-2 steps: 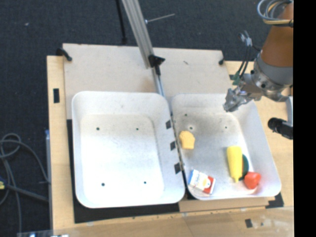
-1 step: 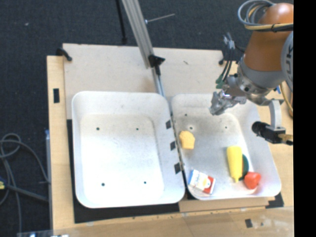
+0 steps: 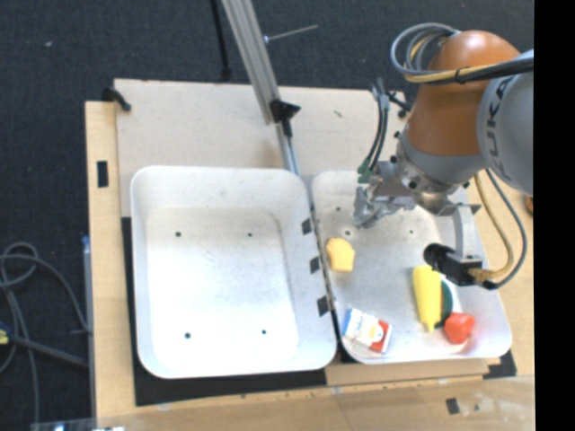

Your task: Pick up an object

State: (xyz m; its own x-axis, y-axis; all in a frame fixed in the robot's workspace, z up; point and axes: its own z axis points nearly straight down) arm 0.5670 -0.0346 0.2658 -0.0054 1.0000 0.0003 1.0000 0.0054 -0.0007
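Note:
My gripper (image 3: 367,206) hangs over the far left part of the right bin (image 3: 395,353), pointing down and to the left. A small yellow block (image 3: 340,255) lies just below it by the bin's left wall, apart from the fingertips. A yellow banana-like piece (image 3: 426,295) lies toward the right with a green thing under its lower end and a red ball (image 3: 458,327) beside it. A red and white box (image 3: 367,331) lies at the front edge. Nothing shows between the fingers.
The left bin (image 3: 144,205) sits beside the right one, sharing a middle wall. A slanted aluminium post (image 3: 256,52) rises behind the bins. Cables hang from the arm at the right, and a black fitting (image 3: 449,263) juts over the right bin.

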